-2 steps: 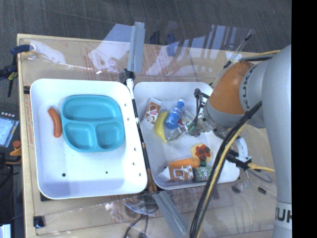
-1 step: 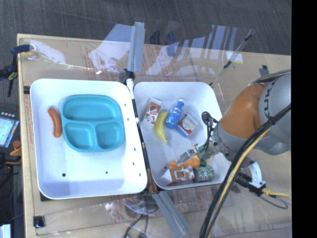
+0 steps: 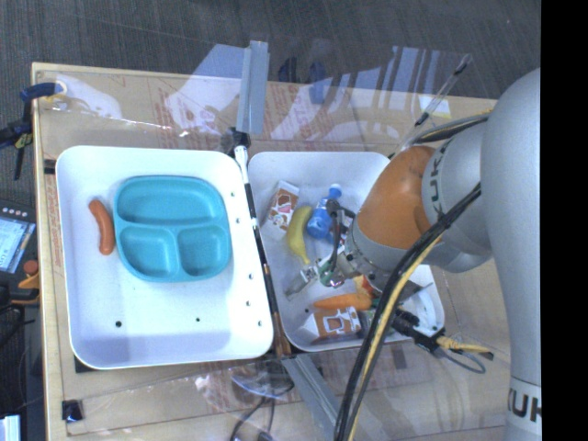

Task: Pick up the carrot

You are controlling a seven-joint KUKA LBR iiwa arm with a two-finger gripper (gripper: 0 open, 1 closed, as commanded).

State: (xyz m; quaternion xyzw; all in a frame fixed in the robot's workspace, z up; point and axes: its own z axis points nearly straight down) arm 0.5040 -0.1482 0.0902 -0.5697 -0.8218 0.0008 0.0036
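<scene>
The carrot (image 3: 342, 299) is a small orange piece lying in the right bin (image 3: 276, 320), near its front. My gripper (image 3: 315, 275) is low inside that bin, just above and to the left of the carrot, close beside it. The grey arm with its orange band (image 3: 400, 209) covers the bin's right half. Nothing is visibly held in the gripper.
A yellow banana (image 3: 299, 232), a blue bottle (image 3: 322, 219) and a small carton (image 3: 283, 202) lie behind the gripper. An orange box (image 3: 335, 322) sits in front of the carrot. The left bin (image 3: 83, 329) holds a blue compartment tray (image 3: 173, 225) and a sausage (image 3: 101, 226).
</scene>
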